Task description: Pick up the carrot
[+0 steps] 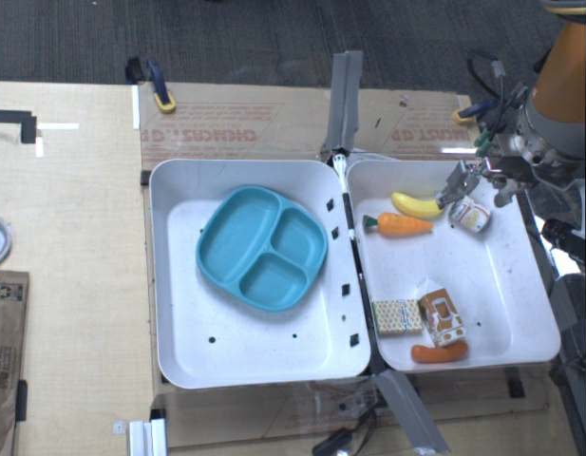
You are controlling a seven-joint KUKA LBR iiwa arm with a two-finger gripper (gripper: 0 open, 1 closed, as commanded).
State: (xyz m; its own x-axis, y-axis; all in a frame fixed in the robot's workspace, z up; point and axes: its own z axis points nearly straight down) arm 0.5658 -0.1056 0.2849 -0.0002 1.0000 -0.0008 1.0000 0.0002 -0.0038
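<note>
Carrot [399, 224]: lies in the right bin [520, 350], upper-left area, green end toward the divider, just below the banana [416, 204] and touching or nearly touching it. Gripper [475, 190]: positioned over the bin's upper right, beside a small can [471, 217] (finger state cannot be determined). Nothing visible in its grasp. Near the bin's front: a cracker [396, 316], a small box [441, 317] and a sausage [439, 352]. Left bin [179, 350]: holds a blue plate [262, 247] with three compartments
</note>
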